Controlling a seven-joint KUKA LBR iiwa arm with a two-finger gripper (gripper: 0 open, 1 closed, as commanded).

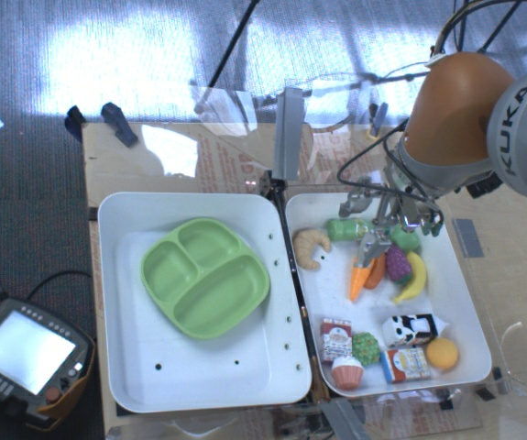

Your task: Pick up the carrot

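- Gripper (374,246): lowered over the carrot's (361,279) upper end; finger state cannot be determined.
- Carrot: lies in the right bin (469,312), just right of the croissant (312,246), touching the grapes (398,264).
- Banana (412,280): right of the grapes.

Taking the croissant (312,247) in the right bin (472,312) as landmark: the carrot (361,280) lies just to its right, grapes (398,264) and banana (413,278) farther right. The divided plate (205,277) sits in the left bin (121,337), well left of it.
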